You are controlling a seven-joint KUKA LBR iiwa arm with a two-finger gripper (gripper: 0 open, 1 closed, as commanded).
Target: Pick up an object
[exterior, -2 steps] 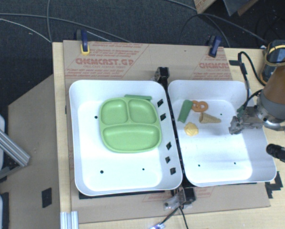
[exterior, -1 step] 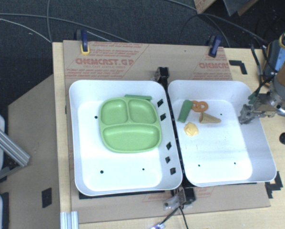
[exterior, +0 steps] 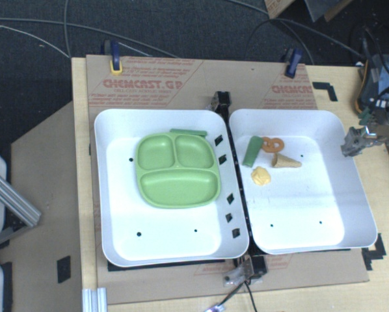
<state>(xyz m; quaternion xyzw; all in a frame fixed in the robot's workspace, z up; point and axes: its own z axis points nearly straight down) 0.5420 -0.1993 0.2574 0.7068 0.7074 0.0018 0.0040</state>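
Observation:
The right bin point(exterior: 324, 223) holds a few small items near its upper left. A green block point(exterior: 252, 151) lies tilted. Beside it sit an orange ring point(exterior: 272, 145), a tan cone point(exterior: 287, 162) lying on its side, and a small yellow piece point(exterior: 261, 175). My gripper point(exterior: 355, 141) is a small grey shape at the right bin's upper right rim, well to the right of these items and apart from them. Nothing can be seen in it.
The left bin point(exterior: 116, 226) carries a green divided plate point(exterior: 177, 170) with a thin green strip point(exterior: 188, 132) at its top edge. Black clips point(exterior: 222, 158) line the seam between the bins. Cables and equipment point(exterior: 376, 90) crowd the far right.

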